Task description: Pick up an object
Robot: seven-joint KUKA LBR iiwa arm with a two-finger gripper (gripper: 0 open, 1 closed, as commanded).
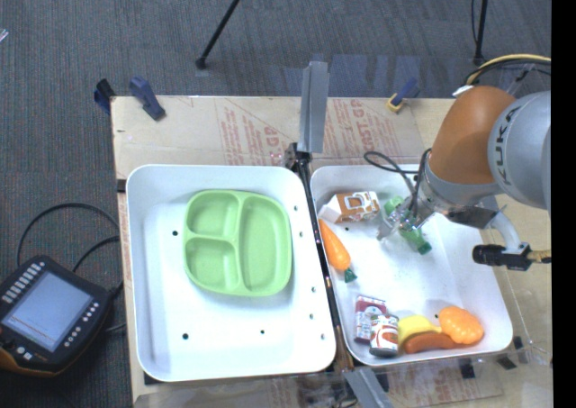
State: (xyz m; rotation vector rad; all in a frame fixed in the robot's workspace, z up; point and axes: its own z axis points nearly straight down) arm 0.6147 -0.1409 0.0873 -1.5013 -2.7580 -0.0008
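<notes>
My gripper (399, 222) is low in the right bin (450, 280), near its back middle, at the end of the grey arm with the orange band. A small green object (417, 240) lies right beside the gripper tip, with another green bit (393, 206) just behind it; I cannot make out whether either is held. An orange and white carton (353, 206) lies to the gripper's left. An orange carrot (336, 249) rests along the bin's left wall.
At the right bin's front lie a red and white packet (369, 314), a small can (385, 336), a yellow banana (414, 326), a red piece (430, 341) and an orange fruit (461, 325). The left bin (153, 307) holds a green divided plate (238, 242).
</notes>
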